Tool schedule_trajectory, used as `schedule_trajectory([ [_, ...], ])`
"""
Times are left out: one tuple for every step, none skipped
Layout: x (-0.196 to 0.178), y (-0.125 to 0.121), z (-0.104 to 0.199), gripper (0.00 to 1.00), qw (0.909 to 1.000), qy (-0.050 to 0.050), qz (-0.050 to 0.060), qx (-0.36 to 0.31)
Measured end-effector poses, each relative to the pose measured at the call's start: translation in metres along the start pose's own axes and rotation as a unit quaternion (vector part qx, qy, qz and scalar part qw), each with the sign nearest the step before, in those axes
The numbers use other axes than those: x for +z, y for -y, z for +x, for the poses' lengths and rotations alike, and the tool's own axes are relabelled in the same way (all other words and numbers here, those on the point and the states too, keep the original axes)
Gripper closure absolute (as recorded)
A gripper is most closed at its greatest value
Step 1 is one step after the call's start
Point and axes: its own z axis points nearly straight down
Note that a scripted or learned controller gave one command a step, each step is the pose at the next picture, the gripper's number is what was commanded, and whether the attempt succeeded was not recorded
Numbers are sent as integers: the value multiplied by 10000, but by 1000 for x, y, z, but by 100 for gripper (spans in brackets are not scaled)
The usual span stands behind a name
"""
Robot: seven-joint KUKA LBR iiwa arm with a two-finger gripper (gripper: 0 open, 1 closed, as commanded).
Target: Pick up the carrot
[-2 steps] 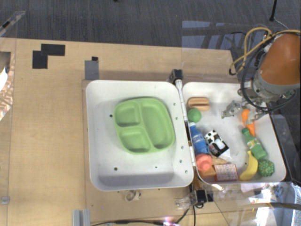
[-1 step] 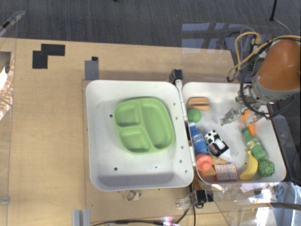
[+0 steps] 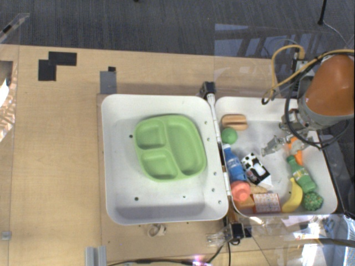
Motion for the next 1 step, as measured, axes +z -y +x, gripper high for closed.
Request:
schedule_trajectory([
  [-11, -6, 2, 0, 9988, -24, -73, -492],
])
